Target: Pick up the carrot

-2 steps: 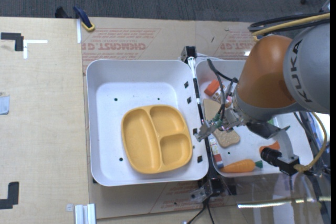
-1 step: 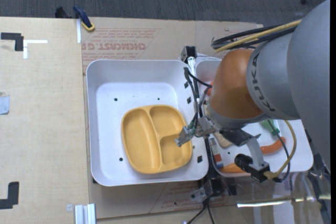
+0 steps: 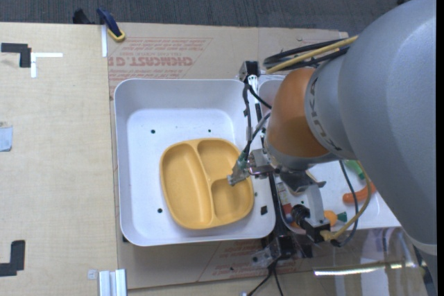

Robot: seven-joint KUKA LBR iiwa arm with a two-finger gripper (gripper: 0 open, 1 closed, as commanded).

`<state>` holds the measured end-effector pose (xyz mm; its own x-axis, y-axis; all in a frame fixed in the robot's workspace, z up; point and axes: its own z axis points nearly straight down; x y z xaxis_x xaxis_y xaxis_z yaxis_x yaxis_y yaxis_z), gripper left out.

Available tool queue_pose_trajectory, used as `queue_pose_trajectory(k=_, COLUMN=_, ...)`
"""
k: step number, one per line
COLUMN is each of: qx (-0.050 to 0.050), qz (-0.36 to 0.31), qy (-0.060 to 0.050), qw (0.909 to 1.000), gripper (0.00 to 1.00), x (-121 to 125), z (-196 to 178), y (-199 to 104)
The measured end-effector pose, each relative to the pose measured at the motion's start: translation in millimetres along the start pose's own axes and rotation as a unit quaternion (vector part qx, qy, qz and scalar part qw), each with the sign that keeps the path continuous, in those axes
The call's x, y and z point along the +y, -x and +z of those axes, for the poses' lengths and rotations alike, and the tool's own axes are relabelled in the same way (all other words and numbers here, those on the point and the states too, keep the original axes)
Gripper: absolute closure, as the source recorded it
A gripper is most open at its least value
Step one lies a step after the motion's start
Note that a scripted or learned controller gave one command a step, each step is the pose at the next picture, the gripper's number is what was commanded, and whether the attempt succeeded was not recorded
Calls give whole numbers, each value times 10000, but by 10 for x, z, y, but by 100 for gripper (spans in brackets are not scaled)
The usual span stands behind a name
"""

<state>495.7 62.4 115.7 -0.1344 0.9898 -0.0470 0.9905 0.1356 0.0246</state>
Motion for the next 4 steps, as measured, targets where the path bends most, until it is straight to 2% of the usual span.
queue_pose_trajectory(k=1, qx=-116, qz=101, qy=1, qw=9999, gripper=100, x=-1, z=-94, y=166)
queue_pose_trajectory(k=2, qx=199, qz=1209, qy=-166, qw=9923, gripper=100, x=142, z=-616, y=-391)
queue_pose_trajectory(k=4, qx=164, qz=1142, qy=-199, qw=9931, gripper=100, x=160, z=-771, y=-364)
